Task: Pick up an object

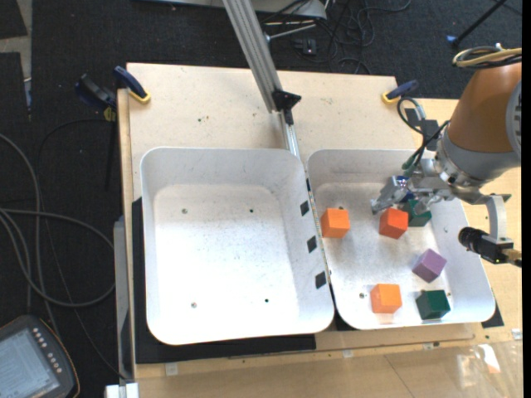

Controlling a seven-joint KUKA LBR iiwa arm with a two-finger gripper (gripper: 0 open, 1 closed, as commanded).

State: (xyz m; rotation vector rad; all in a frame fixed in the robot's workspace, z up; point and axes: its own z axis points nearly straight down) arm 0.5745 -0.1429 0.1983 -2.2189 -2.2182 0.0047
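My gripper (401, 196) hangs over the far part of the right bin (477, 305), reaching in from the right. I cannot tell how it is set, nor whether it has hold of anything. A red-orange block (393, 222) sits just on the near side of it, seemingly touching or right under the tip, and a dark green piece (419, 216) shows just right of that block, partly hidden behind it. To the left, nearer the divider between the bins, lies an orange cube (336, 222), apart from the red-orange one. A purple cube (429, 264) lies nearer the front, right of centre. At the near edge of this bin sit another orange cube (386, 298) and, just right of it, a dark green cube (433, 303). The left bin (158, 222) stands beside mine.
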